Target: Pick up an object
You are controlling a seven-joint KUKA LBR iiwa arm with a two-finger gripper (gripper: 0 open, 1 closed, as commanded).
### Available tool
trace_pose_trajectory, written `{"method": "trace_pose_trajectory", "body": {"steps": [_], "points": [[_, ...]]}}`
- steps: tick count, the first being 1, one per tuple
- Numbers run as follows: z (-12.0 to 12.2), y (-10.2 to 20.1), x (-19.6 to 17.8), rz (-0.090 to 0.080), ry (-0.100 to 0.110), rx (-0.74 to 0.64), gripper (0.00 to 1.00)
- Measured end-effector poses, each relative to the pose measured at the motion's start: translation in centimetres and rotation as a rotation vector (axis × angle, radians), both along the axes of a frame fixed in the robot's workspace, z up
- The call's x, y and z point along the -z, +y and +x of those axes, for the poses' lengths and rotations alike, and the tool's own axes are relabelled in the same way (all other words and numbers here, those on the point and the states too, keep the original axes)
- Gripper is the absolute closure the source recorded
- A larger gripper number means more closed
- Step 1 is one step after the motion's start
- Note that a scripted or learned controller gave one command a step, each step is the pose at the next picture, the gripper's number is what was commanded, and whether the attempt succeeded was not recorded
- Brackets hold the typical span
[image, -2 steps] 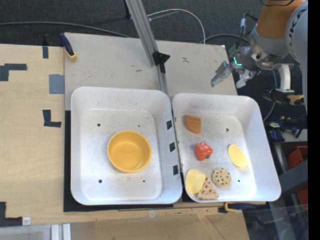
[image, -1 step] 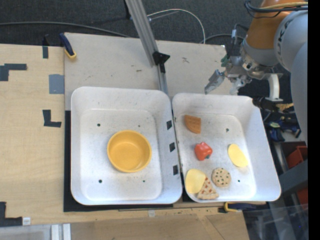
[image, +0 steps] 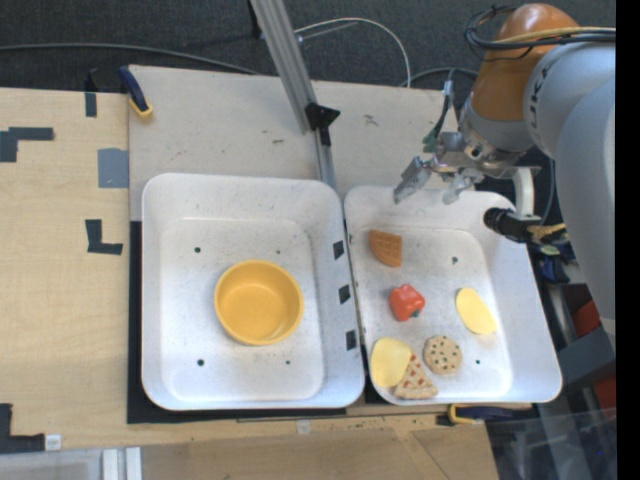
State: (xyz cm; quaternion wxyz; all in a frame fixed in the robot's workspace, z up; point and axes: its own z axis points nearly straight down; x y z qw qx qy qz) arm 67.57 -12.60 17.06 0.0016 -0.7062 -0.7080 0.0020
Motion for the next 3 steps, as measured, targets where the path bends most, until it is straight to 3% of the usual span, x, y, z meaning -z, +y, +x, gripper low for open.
{"method": "trace_pose_trajectory", "body": {"steps": [1,2,3], "points": [[-0.2,0.5,4.5,0.0,0.001,0.0,0.0],[-0.1,0.5,3.2,0.0,-0.003,-0.001,1.0],[0.5,0.5,-3.1,0.0,-0.01,0.001,1.0]]}}
